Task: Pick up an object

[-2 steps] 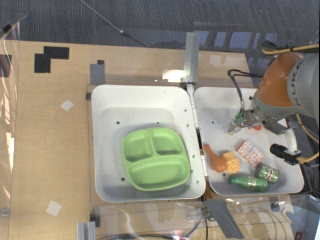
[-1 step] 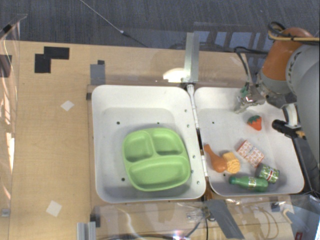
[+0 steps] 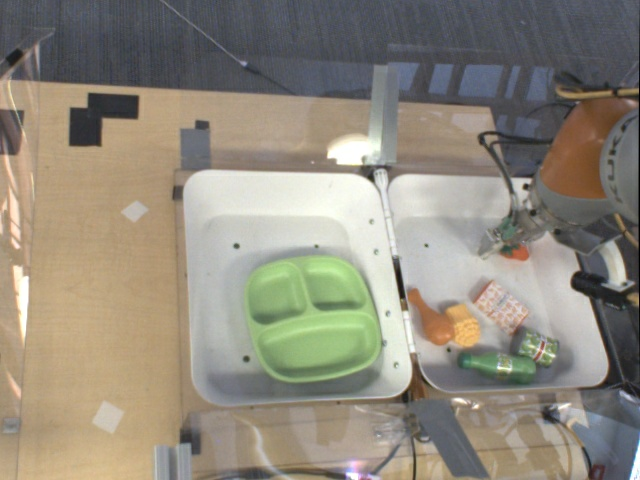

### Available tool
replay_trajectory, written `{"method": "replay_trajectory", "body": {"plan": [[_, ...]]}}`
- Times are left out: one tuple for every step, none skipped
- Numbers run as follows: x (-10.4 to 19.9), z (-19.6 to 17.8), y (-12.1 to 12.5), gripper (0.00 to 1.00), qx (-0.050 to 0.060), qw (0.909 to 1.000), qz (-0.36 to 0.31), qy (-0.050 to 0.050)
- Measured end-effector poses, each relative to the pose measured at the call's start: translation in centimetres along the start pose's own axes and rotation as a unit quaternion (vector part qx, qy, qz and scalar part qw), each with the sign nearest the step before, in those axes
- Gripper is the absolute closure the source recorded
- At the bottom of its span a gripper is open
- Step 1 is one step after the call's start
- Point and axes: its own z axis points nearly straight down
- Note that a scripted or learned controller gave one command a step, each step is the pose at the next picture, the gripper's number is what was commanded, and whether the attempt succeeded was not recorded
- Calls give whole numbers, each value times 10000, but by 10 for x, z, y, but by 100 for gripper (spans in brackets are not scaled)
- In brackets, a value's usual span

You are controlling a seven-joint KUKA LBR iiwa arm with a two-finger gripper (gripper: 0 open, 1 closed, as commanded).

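Looking down from the fixed camera view, two shallow white bins are recorded side by side on the bench.

Left bin [image 3: 200,268]: one green divided tray [image 3: 313,318] is held, lying flat toward the near half, three compartments up.

Right bin [image 3: 440,218]: five loose items are held. A small orange-red object [image 3: 516,253] lies in the far right part of the bin floor. An orange drumstick-shaped toy [image 3: 428,318] is set near the left wall, its long axis running from upper left to lower right. A yellow ridged piece [image 3: 462,324] is seen touching or just beside it. A small patterned packet [image 3: 500,306] lies just right of these, turned diagonally. A green bottle [image 3: 497,366] is laid on its side along the near wall, long axis roughly left to right. A small can [image 3: 536,347] with a red and green label rests just beside the bottle's right end.

Arm: the grey body with its orange band [image 3: 585,158] is entered from the right edge.

Gripper [image 3: 507,238]: it is lowered over the far right part of the right bin, directly at the small orange-red object, which is seen at its lower right tip. Whether the claw is spread or closed cannot be told; the object is partly covered and no grasp is confirmed.

Governing relation: the orange-red object is judged the nearest candidate, touching or just under the claw, while the remaining four items lie well apart, toward the near wall.
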Motion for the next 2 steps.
{"method": "replay_trajectory", "body": {"plan": [[-10, 3, 56, 0, 12, 9919, 1267, 11], [-10, -1, -47, 0, 2, 9889, 1486, 10]]}}
